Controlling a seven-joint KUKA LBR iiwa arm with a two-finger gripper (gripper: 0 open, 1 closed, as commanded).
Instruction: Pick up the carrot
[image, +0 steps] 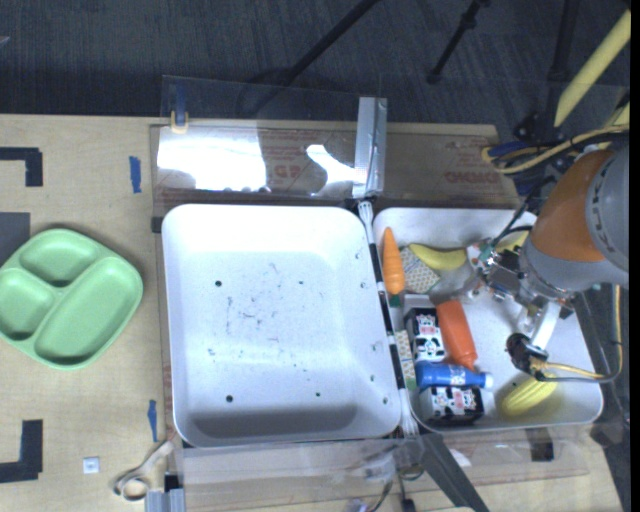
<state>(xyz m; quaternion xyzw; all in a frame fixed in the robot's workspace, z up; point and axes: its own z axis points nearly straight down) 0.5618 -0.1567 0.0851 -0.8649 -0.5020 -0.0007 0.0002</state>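
Gripper (488, 268) is low over the right bin (585, 330), honestly can't tell if it's spread or closed. The carrot (393, 262) lies off to its left in the shot, along the bin's wall, with a banana (438, 257) between them and a fatter orange thing (458, 333) nearer the camera

One camera, fixed above the tabletop (80, 160), looks down at a slant, far enough off to hold both bins whole. The hand (487, 272) sits right of centre over the near bin (585, 335) — the far bin (270, 300) spreads out beyond it, opposite the arm (565, 215).
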